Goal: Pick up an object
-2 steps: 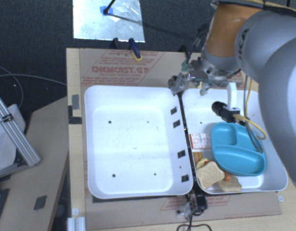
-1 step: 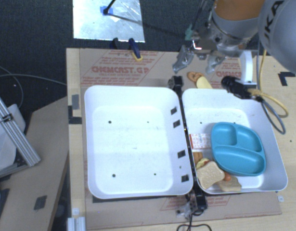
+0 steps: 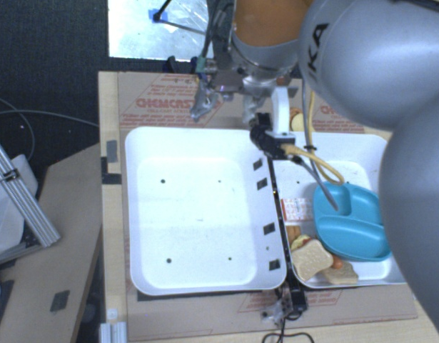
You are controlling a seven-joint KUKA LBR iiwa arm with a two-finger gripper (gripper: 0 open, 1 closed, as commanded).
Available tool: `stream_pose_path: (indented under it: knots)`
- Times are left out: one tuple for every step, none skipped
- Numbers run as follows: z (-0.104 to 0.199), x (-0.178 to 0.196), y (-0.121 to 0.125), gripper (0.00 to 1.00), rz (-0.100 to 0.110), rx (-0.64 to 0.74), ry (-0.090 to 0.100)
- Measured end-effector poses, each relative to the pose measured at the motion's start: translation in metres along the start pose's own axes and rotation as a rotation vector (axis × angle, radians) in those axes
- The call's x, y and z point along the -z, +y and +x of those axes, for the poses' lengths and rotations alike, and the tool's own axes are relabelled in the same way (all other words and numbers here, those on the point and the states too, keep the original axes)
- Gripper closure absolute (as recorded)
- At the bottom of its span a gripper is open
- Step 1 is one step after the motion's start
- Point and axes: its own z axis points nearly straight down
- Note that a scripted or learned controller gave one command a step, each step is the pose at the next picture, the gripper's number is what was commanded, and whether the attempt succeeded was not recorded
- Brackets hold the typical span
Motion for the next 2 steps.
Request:
stream_pose_path:
  knots:
    - [-0.005, -0.017, 0.025, 0.0, -0.002, -0.01, -0.005]
    - [-0.025, -0.154, -0.027, 0.0, 0.017, -0.016, -0.008]
